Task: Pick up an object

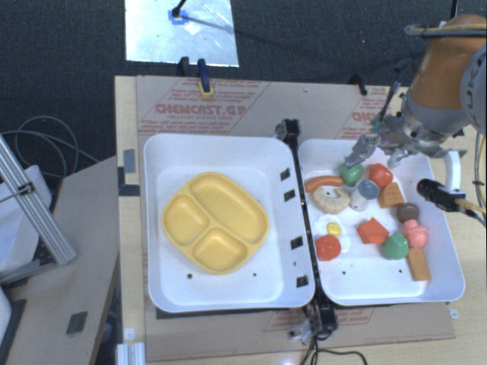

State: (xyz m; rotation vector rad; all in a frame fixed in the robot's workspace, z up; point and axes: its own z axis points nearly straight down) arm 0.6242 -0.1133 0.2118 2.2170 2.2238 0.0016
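Observation:
My gripper (378,157) hovers over the far side of the right bin (449,280), its two fingers spread open with nothing between them. Just below the left finger (358,153) lies a green round piece (351,175). A red tomato (380,176) sits below the gap between the fingers. Toy foods crowd this bin: a sausage (323,182), a bagel (332,199), a grey-blue piece (365,191), an orange wedge (392,196), a red block (372,230), a fried egg (332,227) and a second red ball (328,247).
The left bin (175,287) holds a yellow divided plate (215,222). A black hinge strip (300,204) runs between the bins. More pieces lie at the right bin's right side: brown (408,212), pink (415,233), green (395,245), an orange stick (418,264).

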